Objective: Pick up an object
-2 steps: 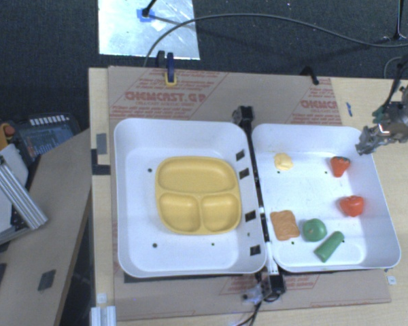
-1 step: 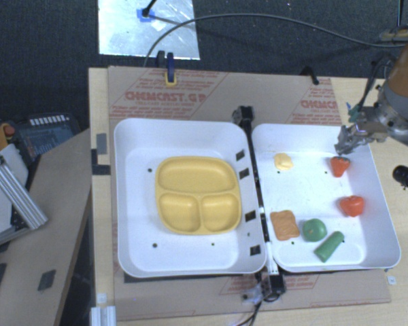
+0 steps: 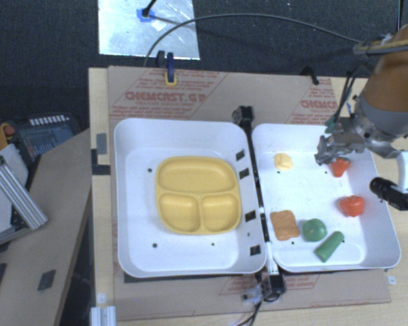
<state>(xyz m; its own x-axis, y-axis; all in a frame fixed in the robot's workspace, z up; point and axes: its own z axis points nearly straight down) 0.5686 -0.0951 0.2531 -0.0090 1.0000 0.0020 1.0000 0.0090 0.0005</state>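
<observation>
The small orange-red piece [image 3: 338,168] looks like our target: it lies in the right bin [image 3: 374,253], near the far right corner, and the claw [image 3: 332,150] sits right over it, its lower end touching or just above the piece's top. We cannot tell from this slant whether the claw is wide or narrow, nor whether the piece is between its tips.

Other things share that bin: a pale yellow lump [image 3: 283,161] to the left, a red tomato-like piece [image 3: 352,206] nearer us, and an orange slab [image 3: 283,224], a green ball [image 3: 314,229] and a green stick [image 3: 328,246] along the near side. The left bin [image 3: 132,182] holds a yellow divided tray [image 3: 197,194].

What worries us: the piece is small and rounded, so an off-centre close could squirt it sideways. It also lies close to the bin wall, which may block one side of the claw and leave us with nothing held.
</observation>
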